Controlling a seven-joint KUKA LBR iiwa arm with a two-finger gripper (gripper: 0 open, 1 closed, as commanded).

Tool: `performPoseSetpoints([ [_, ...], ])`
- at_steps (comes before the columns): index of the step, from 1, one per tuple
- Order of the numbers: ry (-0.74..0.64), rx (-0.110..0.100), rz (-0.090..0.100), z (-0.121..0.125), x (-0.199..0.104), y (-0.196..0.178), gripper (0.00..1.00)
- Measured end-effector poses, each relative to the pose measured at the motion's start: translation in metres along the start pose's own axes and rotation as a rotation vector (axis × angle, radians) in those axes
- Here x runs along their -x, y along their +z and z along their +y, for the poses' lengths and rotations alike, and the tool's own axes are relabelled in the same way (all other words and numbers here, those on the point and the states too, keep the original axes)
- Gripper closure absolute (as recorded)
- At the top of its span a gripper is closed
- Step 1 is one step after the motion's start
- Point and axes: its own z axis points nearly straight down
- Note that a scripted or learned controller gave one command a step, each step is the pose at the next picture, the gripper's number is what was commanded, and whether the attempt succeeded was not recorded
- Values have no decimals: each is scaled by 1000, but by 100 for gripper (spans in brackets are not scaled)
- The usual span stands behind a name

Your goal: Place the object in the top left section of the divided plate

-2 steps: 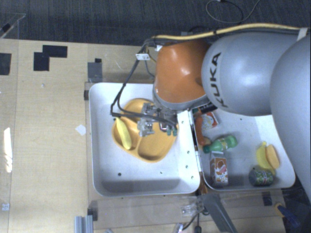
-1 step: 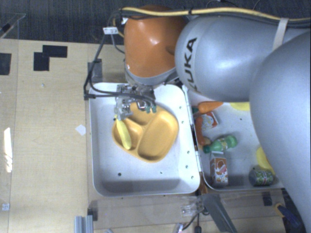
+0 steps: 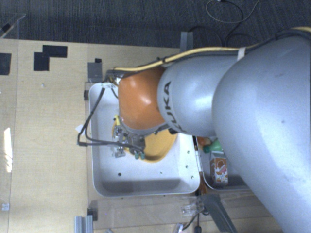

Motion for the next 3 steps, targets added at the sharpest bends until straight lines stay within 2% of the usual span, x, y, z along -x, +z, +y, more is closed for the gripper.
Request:
performPoseSetpoints([
  [2,3,10,-17,2,6,-25,100],
  [3,3,10,-17,2,6,-25,0],
])
